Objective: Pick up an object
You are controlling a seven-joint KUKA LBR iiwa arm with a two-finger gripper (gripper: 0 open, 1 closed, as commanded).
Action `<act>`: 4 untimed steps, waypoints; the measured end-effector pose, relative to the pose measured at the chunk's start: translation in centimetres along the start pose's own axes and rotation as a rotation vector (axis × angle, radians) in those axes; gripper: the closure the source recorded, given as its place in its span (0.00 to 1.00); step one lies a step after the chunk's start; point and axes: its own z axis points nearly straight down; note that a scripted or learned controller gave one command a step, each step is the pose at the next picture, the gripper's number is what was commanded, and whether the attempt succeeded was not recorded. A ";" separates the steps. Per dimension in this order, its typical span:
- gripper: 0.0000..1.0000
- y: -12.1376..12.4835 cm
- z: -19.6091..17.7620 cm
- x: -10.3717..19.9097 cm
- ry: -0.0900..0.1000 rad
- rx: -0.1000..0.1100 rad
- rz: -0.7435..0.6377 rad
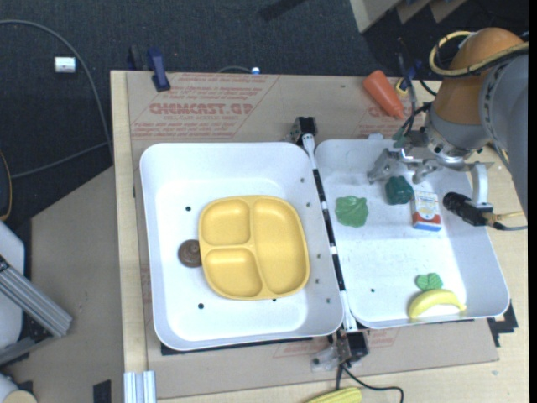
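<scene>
Apparently tool (403, 168) at right bin's 12 o'clock, over dark green lump (398, 191); grip state unclear. Risk: nudging small white carton (427, 209) beside it.

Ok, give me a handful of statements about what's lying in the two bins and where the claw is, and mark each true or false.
1. The yellow divided tray lies in the left bin. True.
2. The banana lies in the left bin. False: it lies near the front of the right bin, beside a small green leafy piece.
3. The claw is over the right bin's far end, near the dark teal object. True.
4. The small carton sits on the yellow divided tray. False: it lies on the right bin's floor, right of the dark teal object.
5. A brown round object lies against the tray's left edge. True.
</scene>
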 end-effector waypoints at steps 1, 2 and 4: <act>0.00 0.4 1.9 0.7 -0.001 0.000 0.000; 1.00 0.5 0.8 0.7 -0.003 -0.004 -0.001; 0.00 -2.0 1.9 0.7 -0.001 -0.001 0.001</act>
